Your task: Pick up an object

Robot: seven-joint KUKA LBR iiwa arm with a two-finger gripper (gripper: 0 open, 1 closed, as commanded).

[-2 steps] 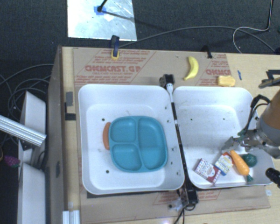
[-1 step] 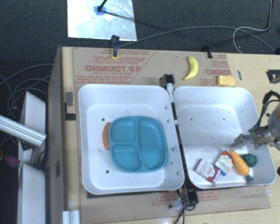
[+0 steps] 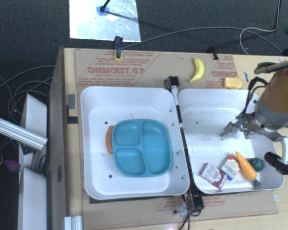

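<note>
The end effector (image 3: 236,128) hung over the right bin (image 3: 201,107), fingers apparently spread and holding nothing. The carrot (image 3: 246,166) lay nearer the bin's front edge, beside a small carton (image 3: 230,167), probably the cluster it was lining up on.

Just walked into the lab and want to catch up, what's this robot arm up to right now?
The arm reaches in from the right, its end effector low over the right bin, with nothing visibly held. Its likely targets, a carrot, a small carton and a red-and-white box, lie grouped near that bin's front edge. The left bin holds a blue divided plate. A banana sits on the bench behind.
</note>
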